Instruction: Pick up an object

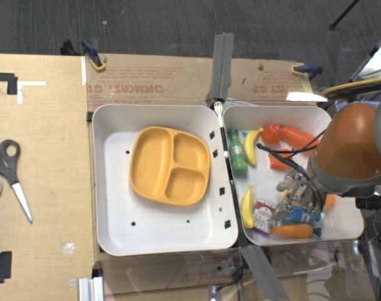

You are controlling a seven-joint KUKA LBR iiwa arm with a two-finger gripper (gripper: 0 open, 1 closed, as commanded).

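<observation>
Scissors [11,174] lie on the tan bench [39,124] beside two bins; dark carpet [177,11] beyond. Gripper [298,198] hangs over right bin's [341,227] carrot [292,231] and clutter, grip state unclear.

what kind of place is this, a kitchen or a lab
Most likely a robotics lab, not a kitchen: a robot arm reaches into white bins of toy food like a banana, on a cardboard-covered bench with clamps and scissors.
</observation>
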